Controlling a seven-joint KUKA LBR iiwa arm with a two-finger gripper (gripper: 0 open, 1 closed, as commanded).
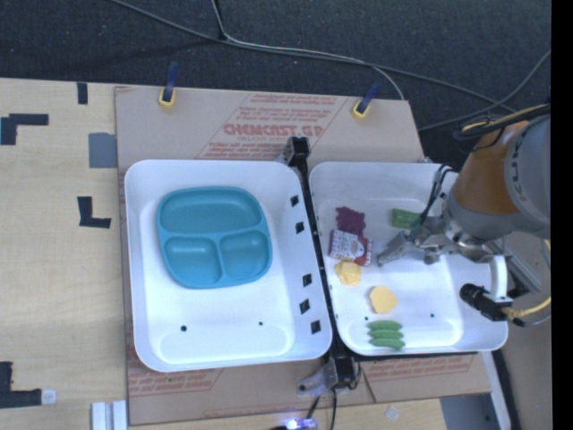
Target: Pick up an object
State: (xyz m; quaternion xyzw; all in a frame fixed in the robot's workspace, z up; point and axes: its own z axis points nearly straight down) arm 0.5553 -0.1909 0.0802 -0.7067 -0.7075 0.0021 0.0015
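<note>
arm (515, 182) cut off at right, green item (405, 217) partly hidden

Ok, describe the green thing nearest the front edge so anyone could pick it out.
Look in the right-hand white bin, at its front wall. The green pea pod lies there, just below a round yellow piece. It is the bin's only ridged, doubled green item.

blue divided plate (215, 236) | in left bin (143, 330) | yellow clamps (167, 95)
</note>
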